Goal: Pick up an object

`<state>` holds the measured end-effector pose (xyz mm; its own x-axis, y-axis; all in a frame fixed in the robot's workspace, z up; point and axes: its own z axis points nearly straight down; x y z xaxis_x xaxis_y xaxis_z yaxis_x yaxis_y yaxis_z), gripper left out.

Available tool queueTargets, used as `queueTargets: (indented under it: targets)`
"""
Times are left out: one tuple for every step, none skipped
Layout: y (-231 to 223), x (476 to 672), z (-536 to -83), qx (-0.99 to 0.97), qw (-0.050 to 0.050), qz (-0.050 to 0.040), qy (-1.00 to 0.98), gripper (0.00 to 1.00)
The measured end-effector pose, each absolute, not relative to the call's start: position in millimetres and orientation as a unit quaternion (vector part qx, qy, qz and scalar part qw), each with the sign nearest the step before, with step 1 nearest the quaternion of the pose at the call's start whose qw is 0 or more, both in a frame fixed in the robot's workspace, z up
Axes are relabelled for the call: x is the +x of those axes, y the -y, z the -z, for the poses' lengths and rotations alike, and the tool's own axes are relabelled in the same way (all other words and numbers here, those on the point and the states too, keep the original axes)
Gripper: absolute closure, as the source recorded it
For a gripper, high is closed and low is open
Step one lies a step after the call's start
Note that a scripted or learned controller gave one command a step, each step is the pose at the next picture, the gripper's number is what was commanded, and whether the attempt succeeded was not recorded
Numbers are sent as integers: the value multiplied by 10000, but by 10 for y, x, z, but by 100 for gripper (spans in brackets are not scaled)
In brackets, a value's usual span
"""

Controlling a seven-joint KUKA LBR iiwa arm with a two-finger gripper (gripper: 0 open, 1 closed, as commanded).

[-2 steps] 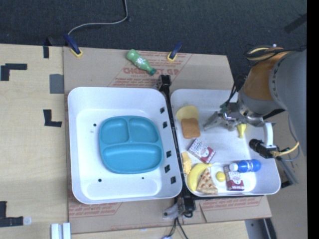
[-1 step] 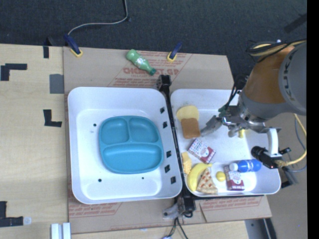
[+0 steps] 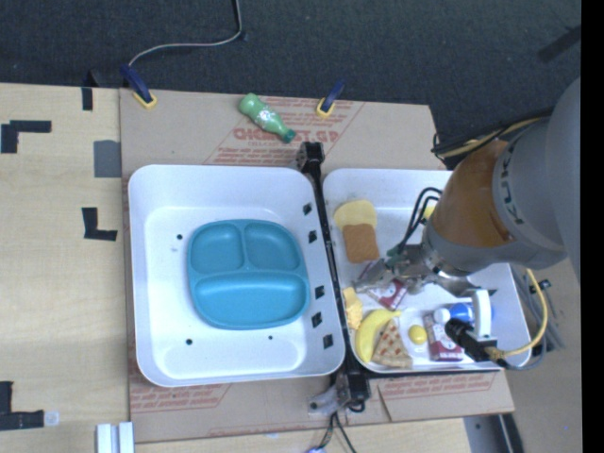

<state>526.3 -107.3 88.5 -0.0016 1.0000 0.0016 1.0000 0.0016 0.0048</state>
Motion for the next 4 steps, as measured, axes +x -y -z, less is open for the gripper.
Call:
queueTargets:
  targets:
    - [964,5721,-885,7068,26,-30,-7075,0]
    - [993,5420,-867,7066,29,-16,-7076,0]
    - [1001,5420,-961,7070,35,-11,-7072,100]
    - [219,5820,-1843,7064,-3,-2,-7079,100]
